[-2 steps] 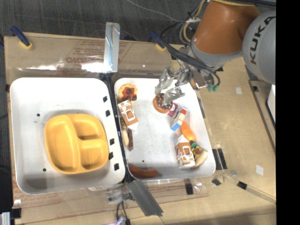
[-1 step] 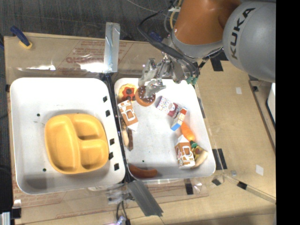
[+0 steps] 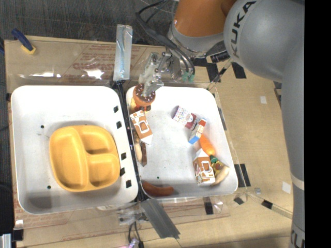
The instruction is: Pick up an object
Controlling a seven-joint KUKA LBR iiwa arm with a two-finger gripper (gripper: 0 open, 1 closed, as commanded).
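Pincer (image 3: 150,89) sits at the far left corner of the right bin (image 3: 170,154), its metal fingers pointing down onto a round brown-and-orange object (image 3: 140,98) lying against the bin's left wall. Whether the fingers are spread or closed on that object cannot be told at this angle. The grey arm (image 3: 264,30) with its orange band (image 3: 204,6) reaches in from the upper right.

Just below the round object, a small orange-and-white carton (image 3: 141,126) lies along the left wall, long axis running roughly far to near, tilted slightly. A dark, thin item (image 3: 140,153) lies beside it, nearer the camera, also along the wall. A reddish-brown sausage-shaped item (image 3: 158,189) lies at the near edge, long axis left to right.

In the bin's middle sits a small purple-and-white packet (image 3: 180,113), next to a red-and-white one (image 3: 192,121). A blue-and-white stick-shaped box (image 3: 197,132) points diagonally towards the near left, with an orange, carrot-like item (image 3: 207,146) just beyond it. A second orange-and-white carton (image 3: 204,171) stands near the right corner.

The left bin (image 3: 31,107) holds a yellow divided tray (image 3: 84,156). Both bins rest on the counter (image 3: 258,138).
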